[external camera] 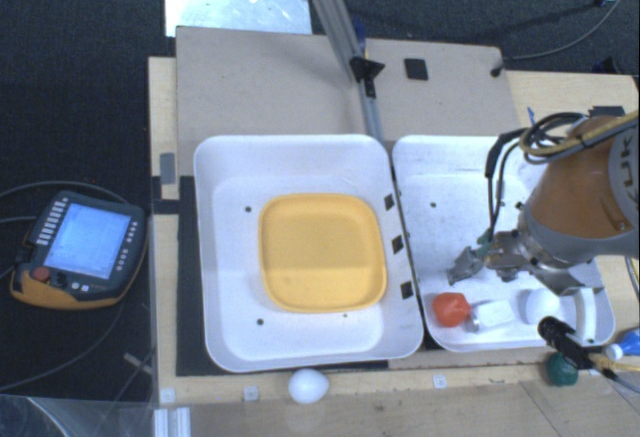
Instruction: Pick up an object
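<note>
Just below the end effector [468, 265], which hangs low in the right bin [440, 185], lies a red object [450, 308] beside a white piece [492, 314], not yet grasped, so the pick seems undone, and I cannot tell its opening.

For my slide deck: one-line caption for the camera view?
Arm's gripper hovers above a red object in the right bin; yellow plate fills the left bin.

Yellow plate [323, 252] in left bin [225, 225]
</note>
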Tool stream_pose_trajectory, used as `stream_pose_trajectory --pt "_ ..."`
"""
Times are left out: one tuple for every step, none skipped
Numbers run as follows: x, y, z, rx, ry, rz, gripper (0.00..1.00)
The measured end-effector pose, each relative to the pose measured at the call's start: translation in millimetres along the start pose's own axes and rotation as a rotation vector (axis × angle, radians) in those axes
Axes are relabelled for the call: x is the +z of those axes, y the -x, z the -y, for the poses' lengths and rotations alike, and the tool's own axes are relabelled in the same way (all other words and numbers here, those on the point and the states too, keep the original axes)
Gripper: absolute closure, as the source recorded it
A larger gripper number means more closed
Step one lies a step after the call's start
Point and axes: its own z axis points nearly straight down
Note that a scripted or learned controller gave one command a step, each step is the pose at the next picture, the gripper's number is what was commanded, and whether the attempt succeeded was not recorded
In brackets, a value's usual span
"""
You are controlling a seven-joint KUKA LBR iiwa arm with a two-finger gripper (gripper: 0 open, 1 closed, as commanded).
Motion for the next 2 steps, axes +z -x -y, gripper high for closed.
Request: stream_pose_trajectory --pt "49.0 0.0 0.7 0.0 0.001 0.0 0.0" --pt "36.8 0.1 -0.6 0.0 0.006 0.001 1.0"
